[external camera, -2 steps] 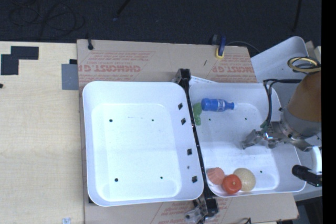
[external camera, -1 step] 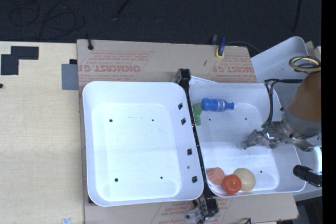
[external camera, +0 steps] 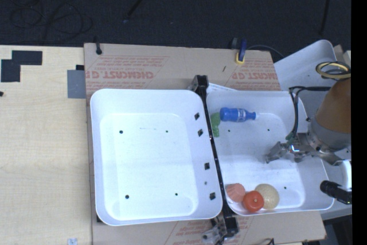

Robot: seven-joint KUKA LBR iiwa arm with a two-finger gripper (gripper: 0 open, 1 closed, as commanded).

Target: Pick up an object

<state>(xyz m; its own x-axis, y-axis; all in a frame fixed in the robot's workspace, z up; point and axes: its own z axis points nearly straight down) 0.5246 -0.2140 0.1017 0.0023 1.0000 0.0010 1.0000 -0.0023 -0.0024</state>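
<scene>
Grey metal two-finger tool [external camera: 274,155] low over right shallow white bin [external camera: 298,123], fingers slightly parted, gripping nothing | blue plastic bottle [external camera: 237,115] lying flat near bin's far edge, well apart from tool | orange round ball [external camera: 253,201], cream ball [external camera: 268,194], pink piece [external camera: 235,191] clustered in near corner

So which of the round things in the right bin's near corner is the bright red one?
The red ball, in the middle of the cluster. The pink piece on its left is paler and the ball on its right is cream.
</scene>
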